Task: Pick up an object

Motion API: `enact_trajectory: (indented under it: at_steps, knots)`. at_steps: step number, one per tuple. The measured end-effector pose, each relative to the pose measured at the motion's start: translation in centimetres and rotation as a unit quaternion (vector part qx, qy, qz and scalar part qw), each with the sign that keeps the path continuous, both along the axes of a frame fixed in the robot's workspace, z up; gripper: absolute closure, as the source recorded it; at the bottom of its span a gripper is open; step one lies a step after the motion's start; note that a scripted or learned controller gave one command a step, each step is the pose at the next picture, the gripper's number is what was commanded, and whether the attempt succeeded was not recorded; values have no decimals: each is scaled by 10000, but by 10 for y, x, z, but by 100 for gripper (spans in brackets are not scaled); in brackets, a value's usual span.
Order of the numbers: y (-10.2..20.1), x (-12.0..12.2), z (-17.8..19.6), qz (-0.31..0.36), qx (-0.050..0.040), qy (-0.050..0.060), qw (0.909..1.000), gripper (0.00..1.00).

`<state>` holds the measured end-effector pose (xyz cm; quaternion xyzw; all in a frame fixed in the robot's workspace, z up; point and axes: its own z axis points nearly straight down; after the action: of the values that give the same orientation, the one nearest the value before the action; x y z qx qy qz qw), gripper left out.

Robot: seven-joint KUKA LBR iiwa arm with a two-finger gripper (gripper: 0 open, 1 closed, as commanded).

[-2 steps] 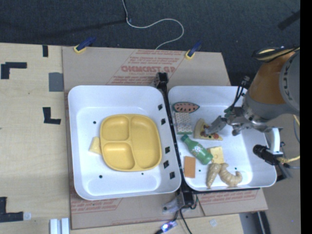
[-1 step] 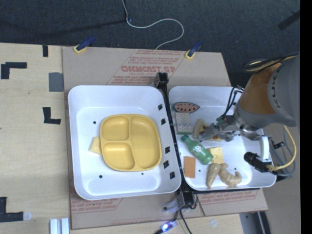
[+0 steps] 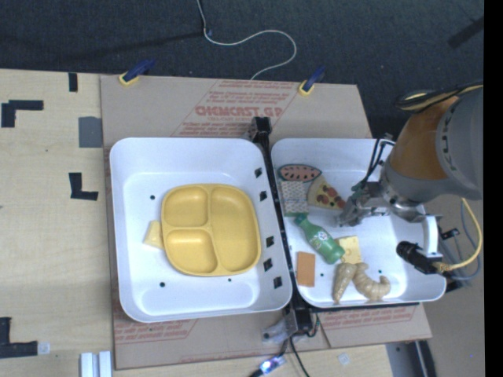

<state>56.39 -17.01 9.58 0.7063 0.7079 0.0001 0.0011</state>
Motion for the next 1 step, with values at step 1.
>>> enact_trajectory:
  at_steps: [1]
  knots:
    - [10,-2,48,0,8,-5,10000,100]
